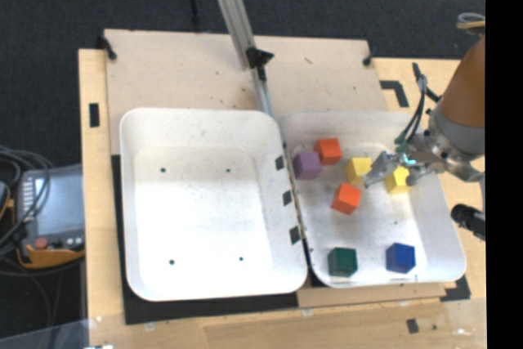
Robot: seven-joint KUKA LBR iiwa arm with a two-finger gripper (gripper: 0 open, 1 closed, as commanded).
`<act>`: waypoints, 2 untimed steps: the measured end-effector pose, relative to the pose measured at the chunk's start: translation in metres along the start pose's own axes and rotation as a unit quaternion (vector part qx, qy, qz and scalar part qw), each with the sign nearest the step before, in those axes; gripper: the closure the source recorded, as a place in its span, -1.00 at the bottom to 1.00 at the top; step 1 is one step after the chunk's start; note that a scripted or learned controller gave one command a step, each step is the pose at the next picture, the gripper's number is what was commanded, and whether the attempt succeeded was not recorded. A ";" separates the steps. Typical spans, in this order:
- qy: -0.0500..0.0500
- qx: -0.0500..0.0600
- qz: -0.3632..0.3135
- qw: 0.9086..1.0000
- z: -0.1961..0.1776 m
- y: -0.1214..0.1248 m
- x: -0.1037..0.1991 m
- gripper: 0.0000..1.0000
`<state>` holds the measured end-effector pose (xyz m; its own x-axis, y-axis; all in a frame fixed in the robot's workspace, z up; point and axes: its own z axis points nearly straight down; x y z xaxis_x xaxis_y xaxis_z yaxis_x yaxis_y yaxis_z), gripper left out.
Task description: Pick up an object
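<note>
Several small cubes lie in the right bin (pixel 437 257). Near its left wall sit a purple cube (pixel 306 165) and an orange cube (pixel 329 149). A red-orange cube (pixel 347 198) rests in the middle. A green cube (pixel 343 261) and a blue cube (pixel 400 257) lie along the front. My gripper (pixel 386 168) reaches in from the right and hangs low between two yellow cubes, one (pixel 357 168) on its left and the other (pixel 398 179) tight against its right side, partly hidden by it.
The left bin (pixel 204 200) lies beside the right one, and their rims meet near the middle. A slanted metal rail (pixel 233 0) rises from behind the bins. The arm's orange band (pixel 470 86) stands over the right bin's far right corner.
</note>
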<state>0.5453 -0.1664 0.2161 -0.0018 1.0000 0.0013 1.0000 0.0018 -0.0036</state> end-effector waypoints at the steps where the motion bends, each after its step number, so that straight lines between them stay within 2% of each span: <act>1: -0.001 -0.003 0.000 1.000 -0.003 0.001 0.000 -1.00; 2: -0.001 0.000 0.002 1.000 0.040 -0.002 -0.003 -1.00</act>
<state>0.5429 -0.1691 0.1763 0.0014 1.0000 -0.0010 1.0000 -0.0015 -0.0037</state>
